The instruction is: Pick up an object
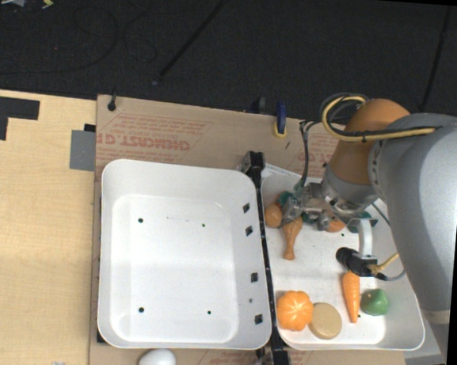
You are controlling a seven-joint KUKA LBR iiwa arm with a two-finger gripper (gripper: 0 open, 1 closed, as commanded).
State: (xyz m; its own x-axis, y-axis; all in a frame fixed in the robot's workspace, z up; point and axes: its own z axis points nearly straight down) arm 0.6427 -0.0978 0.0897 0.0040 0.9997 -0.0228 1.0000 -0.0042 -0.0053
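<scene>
White plastic left bin lay bare, open floor | white right bin crowded along its near edge | grey arm's gripper low at that bin's far left, grip state: cannot tell | brown drumstick-shaped toy just beside it, near divider | orange carrot | orange mandarin | tan disc | green ball
</scene>
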